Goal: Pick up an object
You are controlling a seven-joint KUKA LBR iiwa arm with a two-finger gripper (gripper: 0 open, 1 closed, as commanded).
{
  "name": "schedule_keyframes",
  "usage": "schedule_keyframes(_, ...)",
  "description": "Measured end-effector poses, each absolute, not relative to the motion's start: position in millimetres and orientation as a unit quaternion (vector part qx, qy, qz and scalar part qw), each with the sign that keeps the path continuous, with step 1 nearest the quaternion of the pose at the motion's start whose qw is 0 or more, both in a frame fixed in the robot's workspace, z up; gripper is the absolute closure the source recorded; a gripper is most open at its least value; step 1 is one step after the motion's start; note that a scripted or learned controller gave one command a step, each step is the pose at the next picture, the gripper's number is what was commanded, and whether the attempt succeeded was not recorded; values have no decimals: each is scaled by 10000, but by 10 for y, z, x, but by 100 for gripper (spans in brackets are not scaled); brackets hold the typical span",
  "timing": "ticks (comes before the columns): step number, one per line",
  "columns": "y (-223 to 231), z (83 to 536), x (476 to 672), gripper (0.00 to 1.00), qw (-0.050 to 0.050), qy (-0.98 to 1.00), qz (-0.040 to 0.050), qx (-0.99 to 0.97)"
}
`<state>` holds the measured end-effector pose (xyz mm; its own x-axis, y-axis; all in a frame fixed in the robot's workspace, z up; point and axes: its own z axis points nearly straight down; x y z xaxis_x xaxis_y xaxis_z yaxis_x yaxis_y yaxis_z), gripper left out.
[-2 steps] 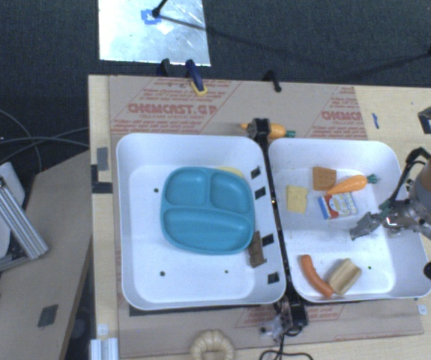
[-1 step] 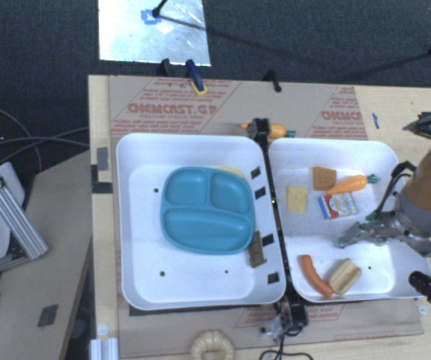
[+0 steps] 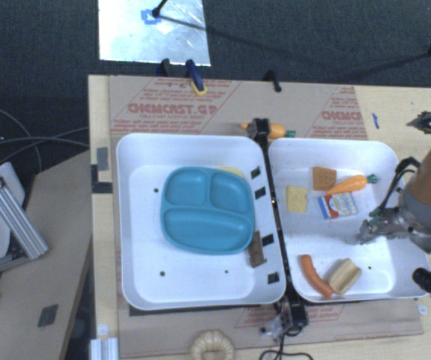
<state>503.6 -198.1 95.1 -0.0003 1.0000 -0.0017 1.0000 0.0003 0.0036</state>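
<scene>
The right bin (image 3: 384, 156) holds several toy foods. An orange carrot (image 3: 348, 184) lies beside a brown toast square (image 3: 323, 177), with a pale yellow cheese slice (image 3: 297, 198) and a small red and white carton (image 3: 338, 205) just below them. Near the bin's front lie a red sausage (image 3: 315, 274) and a tan bread piece (image 3: 343, 275). My gripper (image 3: 367, 233) reaches in from the right and is low over bare bin floor, right of the carton and above the bread piece. Nothing shows in its grasp.
A blue divided plate (image 3: 206, 208) fills the middle of the left bin (image 3: 136, 201), with a yellowish item (image 3: 231, 171) peeking out behind it. A brown piece (image 3: 256, 250) lies by the divider. An orange object (image 3: 275, 131) sits behind the bins.
</scene>
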Motion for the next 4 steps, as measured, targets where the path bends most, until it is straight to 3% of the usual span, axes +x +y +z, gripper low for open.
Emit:
schedule_keyframes(2, -2024, 2022, 5025, 100, 38, 7084, 16, 7058)
schedule_keyframes(3, -2028, 2260, 5039, 100, 21, 7086, 10, 7056)
schedule_keyframes(4, -1510, 2170, 5082, 100, 3, 7103, 13, 7039)
